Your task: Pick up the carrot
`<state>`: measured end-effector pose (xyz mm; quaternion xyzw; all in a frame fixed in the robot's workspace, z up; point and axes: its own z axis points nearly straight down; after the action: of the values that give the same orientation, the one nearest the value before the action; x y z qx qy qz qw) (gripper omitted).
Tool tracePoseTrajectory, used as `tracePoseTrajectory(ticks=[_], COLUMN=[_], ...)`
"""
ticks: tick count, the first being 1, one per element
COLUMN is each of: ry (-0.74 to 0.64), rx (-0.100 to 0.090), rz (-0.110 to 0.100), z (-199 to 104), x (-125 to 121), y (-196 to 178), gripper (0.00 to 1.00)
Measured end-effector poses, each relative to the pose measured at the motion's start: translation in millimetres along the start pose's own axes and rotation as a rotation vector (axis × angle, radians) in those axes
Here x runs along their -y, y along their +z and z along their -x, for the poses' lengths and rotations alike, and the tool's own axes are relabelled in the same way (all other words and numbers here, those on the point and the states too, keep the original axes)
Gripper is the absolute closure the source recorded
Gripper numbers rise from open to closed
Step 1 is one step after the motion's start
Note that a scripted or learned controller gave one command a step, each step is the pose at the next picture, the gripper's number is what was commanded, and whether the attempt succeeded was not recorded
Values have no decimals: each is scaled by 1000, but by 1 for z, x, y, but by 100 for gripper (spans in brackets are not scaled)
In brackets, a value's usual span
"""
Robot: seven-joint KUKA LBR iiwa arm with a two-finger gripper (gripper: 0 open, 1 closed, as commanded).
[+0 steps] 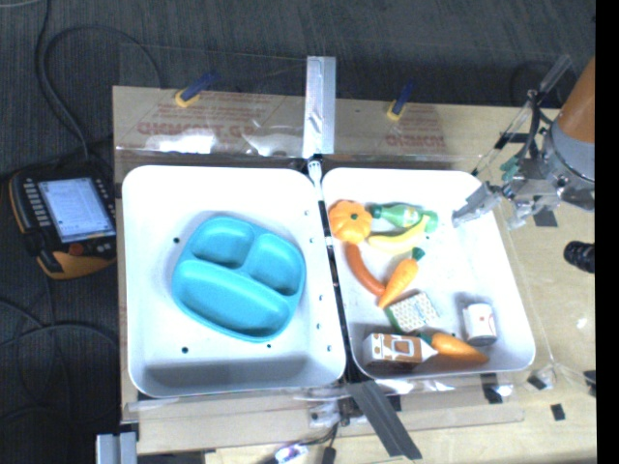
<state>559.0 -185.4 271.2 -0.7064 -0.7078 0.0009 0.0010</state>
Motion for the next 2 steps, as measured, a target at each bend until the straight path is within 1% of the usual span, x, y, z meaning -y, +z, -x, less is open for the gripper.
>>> tracePoseTrajectory(ticks=[1,2], ry=[11,-120], rx=[-1,3], rz=[-1,17], z=[-28,-92], x=[15,25], y=[129,180], gripper=[0,0])
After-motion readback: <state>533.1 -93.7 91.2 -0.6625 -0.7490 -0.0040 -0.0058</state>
